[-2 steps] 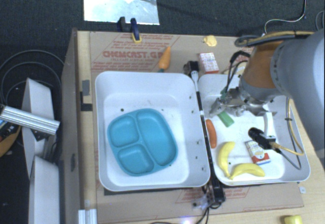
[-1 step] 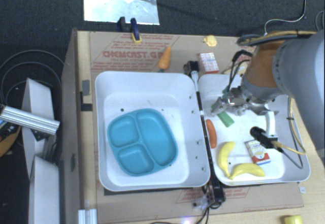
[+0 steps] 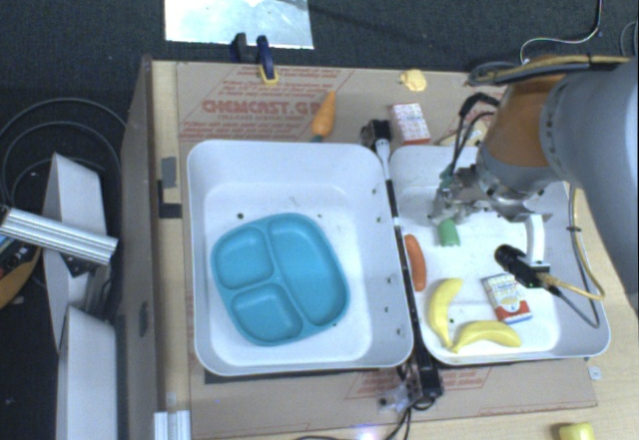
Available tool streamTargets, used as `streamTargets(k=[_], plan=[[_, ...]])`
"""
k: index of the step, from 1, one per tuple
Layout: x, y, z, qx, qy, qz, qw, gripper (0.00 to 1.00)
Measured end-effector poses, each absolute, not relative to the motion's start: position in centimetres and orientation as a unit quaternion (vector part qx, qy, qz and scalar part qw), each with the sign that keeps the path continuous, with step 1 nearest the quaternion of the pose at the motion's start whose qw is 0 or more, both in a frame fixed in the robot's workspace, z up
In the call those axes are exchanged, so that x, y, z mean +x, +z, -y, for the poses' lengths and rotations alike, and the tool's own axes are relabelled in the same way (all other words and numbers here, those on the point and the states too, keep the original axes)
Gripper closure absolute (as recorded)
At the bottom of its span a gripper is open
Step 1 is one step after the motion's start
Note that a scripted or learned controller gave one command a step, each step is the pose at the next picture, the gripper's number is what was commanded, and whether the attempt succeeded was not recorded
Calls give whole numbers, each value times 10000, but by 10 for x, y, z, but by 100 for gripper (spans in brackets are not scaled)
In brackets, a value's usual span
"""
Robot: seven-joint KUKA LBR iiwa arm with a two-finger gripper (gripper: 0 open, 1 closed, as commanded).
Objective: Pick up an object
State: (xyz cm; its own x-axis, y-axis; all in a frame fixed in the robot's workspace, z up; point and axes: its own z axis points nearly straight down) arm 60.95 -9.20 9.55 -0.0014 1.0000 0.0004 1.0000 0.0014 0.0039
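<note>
In the right bin the hand hangs right above a small green object, though whether it grips is impossible to tell, so it should settle squarely over the piece, clear of the sausage.

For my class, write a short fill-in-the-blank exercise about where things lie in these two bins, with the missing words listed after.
1. The blue divided tray lies in the ____ bin of the view.
2. The two bananas lie in the same bin as the ____ carrot.
3. The pincer is just above a small ____ object.
4. The tray has ____ compartments.

Missing words: left; orange; green; three
</note>
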Motion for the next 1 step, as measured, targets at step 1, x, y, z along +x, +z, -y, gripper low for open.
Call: streamTargets(k=[1], plan=[[576, 190, 45, 7042, 29, -7100, 12, 100]])
